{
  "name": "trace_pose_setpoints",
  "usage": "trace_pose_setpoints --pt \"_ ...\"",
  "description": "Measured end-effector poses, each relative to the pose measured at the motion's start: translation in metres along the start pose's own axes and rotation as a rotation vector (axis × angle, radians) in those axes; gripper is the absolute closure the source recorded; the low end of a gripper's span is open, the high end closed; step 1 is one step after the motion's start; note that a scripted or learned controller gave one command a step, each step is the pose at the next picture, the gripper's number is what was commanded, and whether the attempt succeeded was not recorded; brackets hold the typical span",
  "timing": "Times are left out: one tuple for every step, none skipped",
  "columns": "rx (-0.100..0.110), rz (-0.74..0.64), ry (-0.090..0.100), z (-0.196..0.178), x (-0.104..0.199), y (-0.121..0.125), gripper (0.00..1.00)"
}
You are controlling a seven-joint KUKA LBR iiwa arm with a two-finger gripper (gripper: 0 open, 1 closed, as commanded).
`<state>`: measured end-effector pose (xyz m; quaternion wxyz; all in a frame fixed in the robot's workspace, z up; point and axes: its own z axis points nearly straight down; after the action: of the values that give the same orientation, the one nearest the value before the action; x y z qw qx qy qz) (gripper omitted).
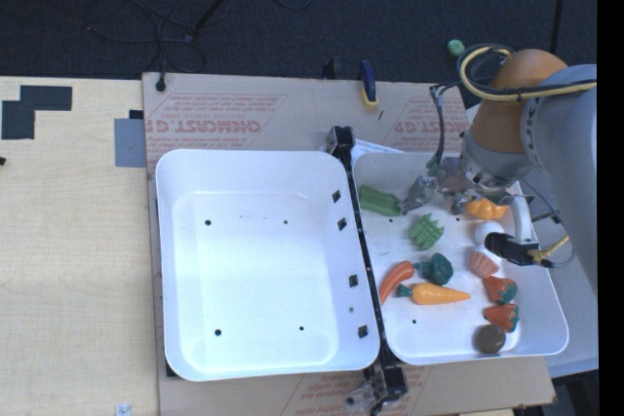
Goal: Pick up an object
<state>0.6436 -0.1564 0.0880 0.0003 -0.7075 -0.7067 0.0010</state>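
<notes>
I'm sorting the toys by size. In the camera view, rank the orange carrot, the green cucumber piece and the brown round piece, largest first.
1. orange carrot
2. green cucumber piece, only slightly shorter, so nearly tied
3. brown round piece, clearly smallest

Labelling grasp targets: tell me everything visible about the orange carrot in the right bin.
The carrot looks like a plastic toy: an orange tapered body with a dark green stub at its left end. It lies flat on the right bin floor, tip pointing right, its green end against a dark green toy, beside a red-orange piece.
</notes>
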Motion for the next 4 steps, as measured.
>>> trace_pose_setpoints --pt "0.000 -0.007 0.021 -0.035 -0.048 0.003 0.00" --pt "-0.002 -0.012 0.004 -0.044 -0.052 0.002 1.00" --pt "0.002 -0.002 0.001 -0.021 -0.055 -0.010 1.00" --pt "0.001 -0.008 0.012 0.001 -0.050 0.002 1.00"
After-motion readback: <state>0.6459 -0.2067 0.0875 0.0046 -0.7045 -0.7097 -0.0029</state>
